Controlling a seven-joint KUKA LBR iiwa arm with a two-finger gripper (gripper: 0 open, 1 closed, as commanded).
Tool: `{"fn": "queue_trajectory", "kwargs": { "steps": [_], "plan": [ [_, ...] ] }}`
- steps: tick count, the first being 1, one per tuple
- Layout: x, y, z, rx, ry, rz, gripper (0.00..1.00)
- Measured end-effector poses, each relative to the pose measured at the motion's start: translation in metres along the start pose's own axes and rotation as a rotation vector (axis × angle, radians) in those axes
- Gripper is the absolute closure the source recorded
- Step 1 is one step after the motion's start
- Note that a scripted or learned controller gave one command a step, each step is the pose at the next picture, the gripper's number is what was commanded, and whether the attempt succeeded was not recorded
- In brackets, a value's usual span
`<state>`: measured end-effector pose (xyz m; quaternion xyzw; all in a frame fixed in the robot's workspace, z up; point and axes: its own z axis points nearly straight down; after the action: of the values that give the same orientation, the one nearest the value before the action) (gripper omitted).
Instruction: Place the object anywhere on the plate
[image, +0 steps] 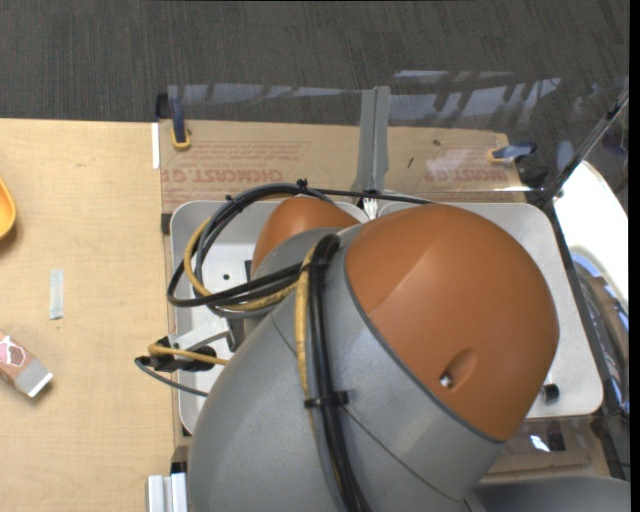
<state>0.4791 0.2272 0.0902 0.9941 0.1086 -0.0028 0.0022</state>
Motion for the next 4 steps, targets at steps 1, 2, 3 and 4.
{"fn": "queue_trajectory", "kwargs": {
  "steps": [1, 2, 3, 4],
  "plan": [
    [0.0, 0.0, 0.0, 0.0, 0.0, 0.0, 0.0],
    [0.0, 0.0, 0.0, 0.0, 0.0, 0.0, 0.0],
    [0.0, 0.0, 0.0, 0.0, 0.0, 0.0, 0.0],
    [0.0, 0.0, 0.0, 0.0, 0.0, 0.0, 0.0]
  ]
}}
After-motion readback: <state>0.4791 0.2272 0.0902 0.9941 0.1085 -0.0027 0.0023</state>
